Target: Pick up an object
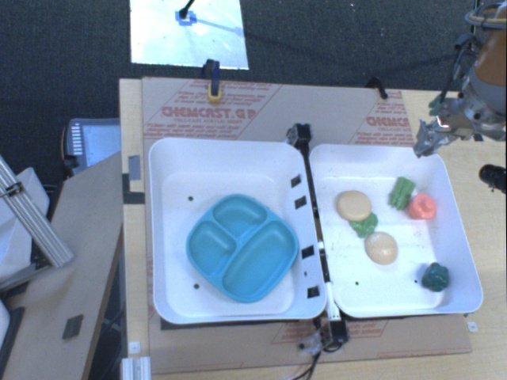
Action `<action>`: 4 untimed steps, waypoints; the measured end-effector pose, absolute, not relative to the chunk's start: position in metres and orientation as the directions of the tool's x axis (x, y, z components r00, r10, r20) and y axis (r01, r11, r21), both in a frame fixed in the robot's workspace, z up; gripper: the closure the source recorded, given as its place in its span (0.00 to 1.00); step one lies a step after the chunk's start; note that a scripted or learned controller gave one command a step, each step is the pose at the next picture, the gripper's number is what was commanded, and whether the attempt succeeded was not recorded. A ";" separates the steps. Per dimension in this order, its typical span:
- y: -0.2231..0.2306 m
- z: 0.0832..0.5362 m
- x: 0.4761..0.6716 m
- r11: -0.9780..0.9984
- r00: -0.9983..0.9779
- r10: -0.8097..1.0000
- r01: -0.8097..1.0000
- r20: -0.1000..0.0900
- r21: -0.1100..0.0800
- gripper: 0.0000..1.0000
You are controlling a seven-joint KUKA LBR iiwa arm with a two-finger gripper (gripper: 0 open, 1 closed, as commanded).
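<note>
My gripper [428, 142] hangs over the far right corner of the right bin [467, 236], above and to the right of the toys. Nothing sits between its fingers that I can see. In the right bin lie a tan round piece [354, 206], a small green piece [364, 226] touching it, a second tan round piece [382, 248], a light green block [402, 192], a pink toy [423, 206] beside that block, and a dark teal toy [435, 276] near the front right corner.
A blue divided plate [242, 248] lies in the left bin [166, 212]. Black clips [301, 137] run along the divider between the bins. A yellow clamp [214, 92] holds the cardboard at the back. A silver rail [32, 220] slants at the far left.
</note>
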State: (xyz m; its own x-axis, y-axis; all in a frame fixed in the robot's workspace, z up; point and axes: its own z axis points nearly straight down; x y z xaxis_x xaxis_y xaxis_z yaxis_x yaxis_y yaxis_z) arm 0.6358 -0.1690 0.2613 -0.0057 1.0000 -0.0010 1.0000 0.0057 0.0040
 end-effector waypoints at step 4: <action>0.029 0.234 0.625 0.007 -0.007 1.000 1.000 0.000 0.002 1.00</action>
State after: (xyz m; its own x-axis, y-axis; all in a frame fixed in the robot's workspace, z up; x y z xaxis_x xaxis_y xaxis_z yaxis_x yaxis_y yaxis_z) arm 0.6254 0.0291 0.2343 -0.0074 1.0000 0.0003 1.0000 0.0074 0.0024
